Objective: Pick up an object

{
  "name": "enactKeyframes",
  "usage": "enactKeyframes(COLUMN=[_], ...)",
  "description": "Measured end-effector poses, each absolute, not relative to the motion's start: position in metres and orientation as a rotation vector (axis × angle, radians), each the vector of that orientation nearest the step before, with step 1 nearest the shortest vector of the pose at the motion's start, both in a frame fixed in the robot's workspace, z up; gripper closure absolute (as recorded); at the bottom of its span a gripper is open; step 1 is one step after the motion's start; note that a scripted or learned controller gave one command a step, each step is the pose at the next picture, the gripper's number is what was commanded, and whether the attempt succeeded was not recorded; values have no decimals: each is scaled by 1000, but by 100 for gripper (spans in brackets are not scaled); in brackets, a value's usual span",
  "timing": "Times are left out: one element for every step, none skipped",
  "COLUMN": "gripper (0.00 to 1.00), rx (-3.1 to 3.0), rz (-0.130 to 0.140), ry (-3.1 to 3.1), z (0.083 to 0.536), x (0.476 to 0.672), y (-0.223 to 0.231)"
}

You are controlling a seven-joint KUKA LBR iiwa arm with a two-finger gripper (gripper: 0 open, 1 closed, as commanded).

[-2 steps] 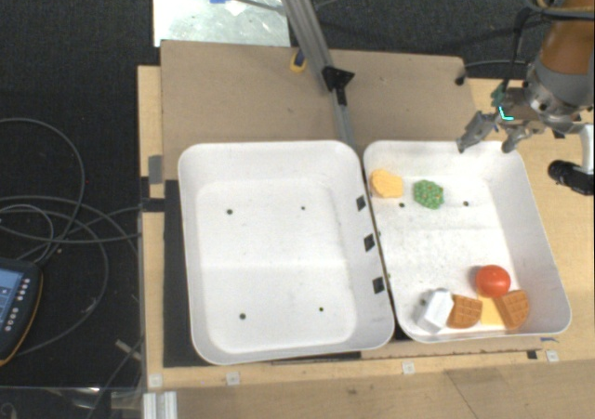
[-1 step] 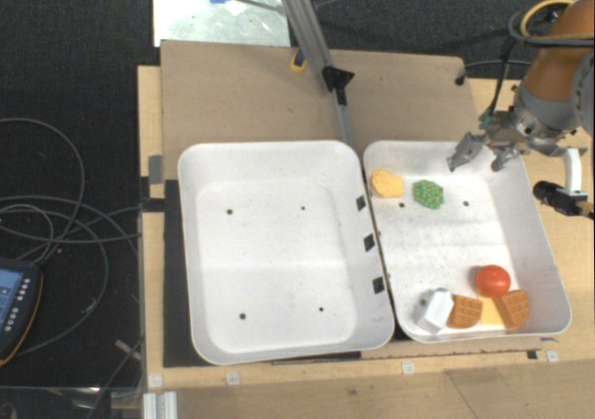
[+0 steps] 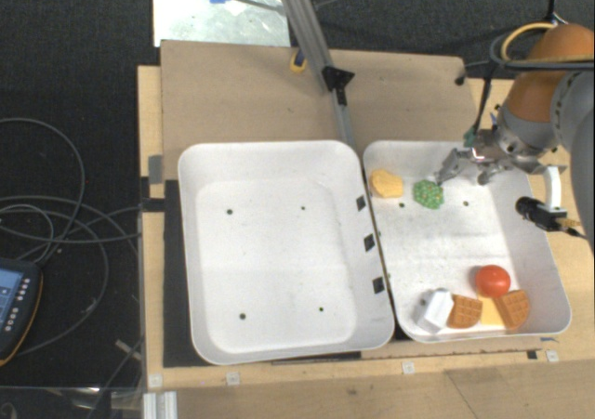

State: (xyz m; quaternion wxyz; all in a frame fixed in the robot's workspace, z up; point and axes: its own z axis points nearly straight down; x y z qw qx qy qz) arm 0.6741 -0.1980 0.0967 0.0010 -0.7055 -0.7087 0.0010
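The arm is reaching in from the right of the frame, and its hand [image 3: 450, 169] is sitting low over the upper part of the right bin [image 3: 437, 241]. Its tips are lying just beside a small green object [image 3: 429, 194], right at that object's upper right edge. Whether the hand is released or clenched, I cannot tell at this size, and nothing is showing between its tips.

The green object is resting on the bin floor, so the pick is looking not yet done; closing on it and lifting are what is left, as far as I can judge. A yellow piece [image 3: 387, 185] is lying near it to the left. In the lower right corner a red ball [image 3: 493, 279], two orange waffle-like pieces [image 3: 465, 311] and a white block [image 3: 432, 309] are clustering together. The left bin [image 3: 270, 166] is lying alongside on the surface [image 3: 242, 83].
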Motion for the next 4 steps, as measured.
enactKeyframes(gripper=[100, 100, 100, 100], rx=[-2216, -2224, -2222, -2220], rz=[-2, -7, -7, -6], ry=[-2235, -2231, -2233, -2233], z=[112, 176, 232, 267], x=[677, 679, 681, 682], y=[-199, -205, -206, -206])
